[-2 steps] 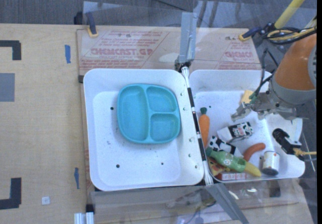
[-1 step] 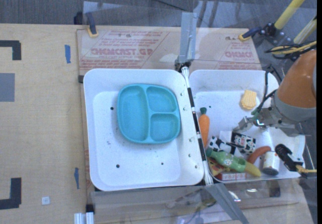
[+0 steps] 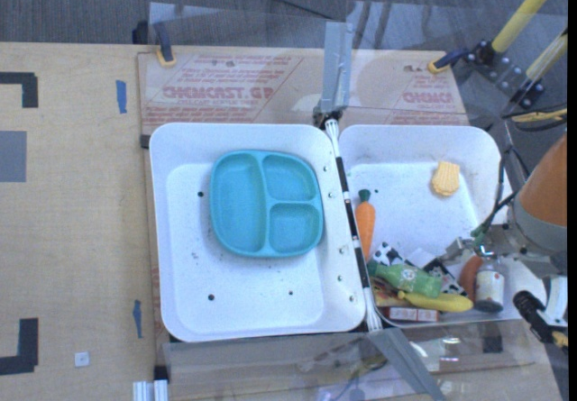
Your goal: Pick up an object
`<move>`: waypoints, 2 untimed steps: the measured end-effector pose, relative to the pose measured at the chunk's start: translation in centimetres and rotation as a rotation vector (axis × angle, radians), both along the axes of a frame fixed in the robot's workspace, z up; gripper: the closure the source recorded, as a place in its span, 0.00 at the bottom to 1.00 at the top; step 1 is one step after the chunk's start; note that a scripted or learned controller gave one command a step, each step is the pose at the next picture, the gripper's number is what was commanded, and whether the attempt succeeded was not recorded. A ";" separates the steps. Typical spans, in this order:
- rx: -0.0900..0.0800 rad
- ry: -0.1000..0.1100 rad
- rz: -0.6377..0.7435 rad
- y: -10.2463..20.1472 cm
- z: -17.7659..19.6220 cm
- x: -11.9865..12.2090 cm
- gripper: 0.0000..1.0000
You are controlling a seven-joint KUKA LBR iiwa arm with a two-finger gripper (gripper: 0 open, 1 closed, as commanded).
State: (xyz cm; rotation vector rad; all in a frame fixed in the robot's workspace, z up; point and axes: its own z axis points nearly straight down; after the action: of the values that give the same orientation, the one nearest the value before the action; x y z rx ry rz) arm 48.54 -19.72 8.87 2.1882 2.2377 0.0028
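In the right bin (image 3: 487,149) lie the candidate objects. A toy carrot (image 3: 365,221), orange with a green top, lies lengthwise against the left wall, top pointing away. A yellow corn piece (image 3: 445,178) sits alone near the far right. At the near edge a cluster crowds together: a green bottle (image 3: 406,277) on its side, a yellow banana (image 3: 439,301) just before it, and a black-and-white piece (image 3: 387,255) beside the carrot's tip.
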 end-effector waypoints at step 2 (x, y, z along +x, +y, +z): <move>0.004 0.006 0.106 4.7 0.3 -0.5 1.00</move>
State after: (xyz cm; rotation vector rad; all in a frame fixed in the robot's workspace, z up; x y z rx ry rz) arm 48.05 -14.99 9.14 2.0711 2.3559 0.0020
